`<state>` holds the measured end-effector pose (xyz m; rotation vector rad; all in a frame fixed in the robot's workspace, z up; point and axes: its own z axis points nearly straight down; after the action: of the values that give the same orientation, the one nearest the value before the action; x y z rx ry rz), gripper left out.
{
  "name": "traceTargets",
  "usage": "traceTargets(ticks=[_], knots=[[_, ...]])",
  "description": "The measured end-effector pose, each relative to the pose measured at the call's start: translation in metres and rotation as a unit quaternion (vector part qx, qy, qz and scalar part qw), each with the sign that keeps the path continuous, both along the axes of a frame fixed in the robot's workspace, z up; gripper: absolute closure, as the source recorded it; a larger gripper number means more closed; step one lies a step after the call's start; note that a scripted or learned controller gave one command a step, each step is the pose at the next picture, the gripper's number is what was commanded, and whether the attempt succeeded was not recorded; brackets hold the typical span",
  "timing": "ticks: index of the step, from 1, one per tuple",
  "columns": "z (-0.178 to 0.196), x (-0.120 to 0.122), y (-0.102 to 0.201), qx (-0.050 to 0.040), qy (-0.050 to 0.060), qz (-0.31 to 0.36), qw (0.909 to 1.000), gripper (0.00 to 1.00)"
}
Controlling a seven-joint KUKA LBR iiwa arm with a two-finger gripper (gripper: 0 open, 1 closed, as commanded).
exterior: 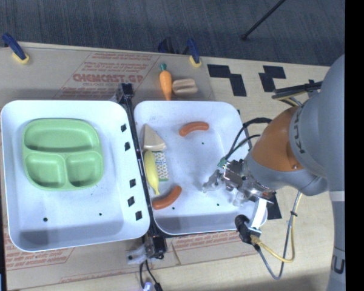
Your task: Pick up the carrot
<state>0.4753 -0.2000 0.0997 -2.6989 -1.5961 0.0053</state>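
The carrot (165,83), orange with a green top, lies on the cardboard just behind the right bin (230,111), outside it. It lies lengthwise with its green top pointing away from the bin. My gripper (214,184) hangs low over the right bin's floor, near its front right part, far from the carrot. Nothing shows in the gripper.
A small brown bun (184,88) lies right beside the carrot. The right bin holds two sausages (194,128) (167,197), a banana (150,170), a sandwich wedge (152,139) and a patterned piece (162,165). A green divided tray (64,153) sits in the left bin (12,223).
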Motion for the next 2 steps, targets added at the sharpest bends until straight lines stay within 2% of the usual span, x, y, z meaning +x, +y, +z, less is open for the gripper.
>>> traceTargets(ticks=[1, 2], knots=[[0.004, 0.052, 0.085, -0.0003, -0.001, -0.043, 0.9991, 0.0], [0.113, 0.095, 0.123, -0.0008, -0.001, 0.002, 1.0, 0.0]])
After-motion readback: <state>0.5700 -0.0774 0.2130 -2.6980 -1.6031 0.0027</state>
